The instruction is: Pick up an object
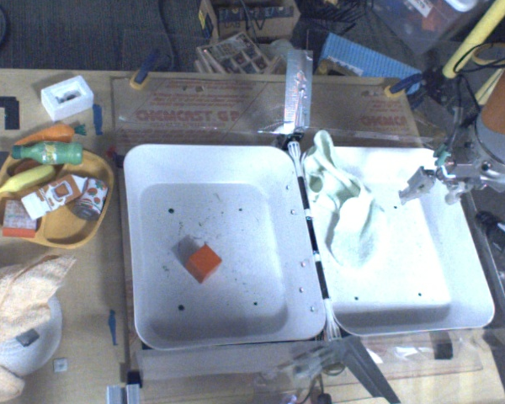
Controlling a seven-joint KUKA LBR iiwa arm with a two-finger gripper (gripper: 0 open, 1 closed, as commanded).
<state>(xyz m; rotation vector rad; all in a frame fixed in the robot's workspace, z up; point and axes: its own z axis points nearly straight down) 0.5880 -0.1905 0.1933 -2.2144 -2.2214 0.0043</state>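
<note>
Both white bins look like smooth plastic: the left bin (151, 175) is faintly speckled with dark flecks, the right bin (454, 268) has a soft sheen. In the left bin's centre sits a matt orange block (205, 263). A pale, soft cloth (343, 204) lies crumpled in the right bin's left part. The bench (59, 87) at upper left looks like light wood.

Arm (497, 154) cut off at right edge; gripper (429, 183) fingers too small to read.
</note>
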